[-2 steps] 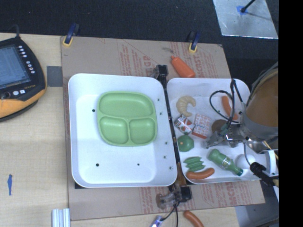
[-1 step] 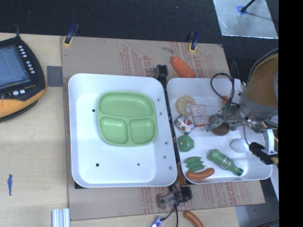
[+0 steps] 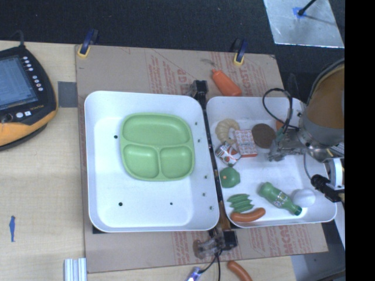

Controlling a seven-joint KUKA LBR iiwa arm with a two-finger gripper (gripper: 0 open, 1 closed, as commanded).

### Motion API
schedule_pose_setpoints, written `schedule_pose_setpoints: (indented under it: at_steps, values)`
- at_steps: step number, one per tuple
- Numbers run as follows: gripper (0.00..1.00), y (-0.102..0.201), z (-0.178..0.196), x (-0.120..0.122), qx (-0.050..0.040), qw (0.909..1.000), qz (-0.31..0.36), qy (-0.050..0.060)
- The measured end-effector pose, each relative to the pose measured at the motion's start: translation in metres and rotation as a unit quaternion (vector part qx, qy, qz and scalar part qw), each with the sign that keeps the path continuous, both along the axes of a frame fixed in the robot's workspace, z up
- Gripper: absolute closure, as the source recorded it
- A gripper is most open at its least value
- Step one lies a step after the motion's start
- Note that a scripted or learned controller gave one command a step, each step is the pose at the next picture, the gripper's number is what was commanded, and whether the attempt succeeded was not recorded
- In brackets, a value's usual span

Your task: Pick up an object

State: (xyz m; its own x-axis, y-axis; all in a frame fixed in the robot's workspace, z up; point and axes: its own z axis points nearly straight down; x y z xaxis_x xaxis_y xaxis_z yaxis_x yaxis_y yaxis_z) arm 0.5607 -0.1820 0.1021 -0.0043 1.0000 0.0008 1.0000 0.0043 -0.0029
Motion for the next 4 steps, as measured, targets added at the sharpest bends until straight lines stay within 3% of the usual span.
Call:
schedule_pose_setpoints:
  at_steps: [1,2,3,4]
  values:
    - [0.0,0.0,0.0,0.0,0.0,1.0,0.0,0.0]
    - [0.0,0.014,-0.009,0.072,-0.0005,1.0,0.0,-0.002]
    - [1.0,0.013,0.002,0.073,-0.0009,1.0,0.002,-0.001]
    - [1.0,0.097,0.091,0.052,0.0004,1.0,0.0,-0.001]
